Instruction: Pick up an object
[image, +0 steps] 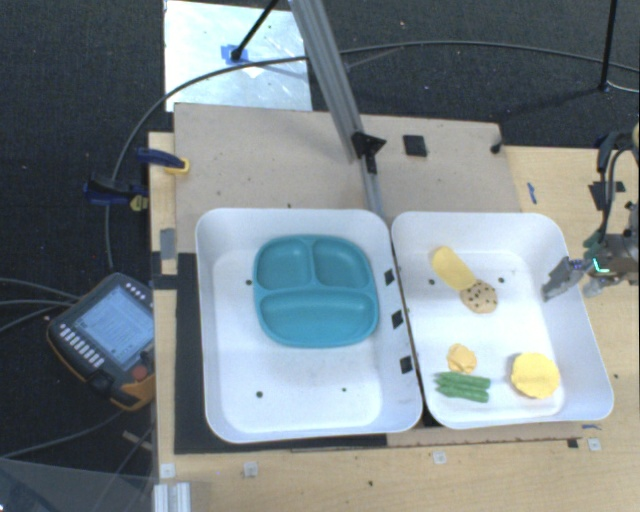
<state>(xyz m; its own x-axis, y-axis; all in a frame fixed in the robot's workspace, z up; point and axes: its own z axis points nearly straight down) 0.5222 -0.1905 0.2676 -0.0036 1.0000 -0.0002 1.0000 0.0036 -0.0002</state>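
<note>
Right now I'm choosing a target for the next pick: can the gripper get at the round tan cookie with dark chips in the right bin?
Probably yes. The round tan cookie with dark chips lies uncovered, touching only the yellow oblong piece; the gripper sits at that white bin's right rim, nothing between.

I'm seeing the arm getting cut off at 3 o'clock, only its wrist showing. The gripper is looking too small and blurred for me to read its 2 fingers.

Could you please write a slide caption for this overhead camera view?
Gripper at the right bin's edge, toy food inside; blue plate in the left bin.
</note>
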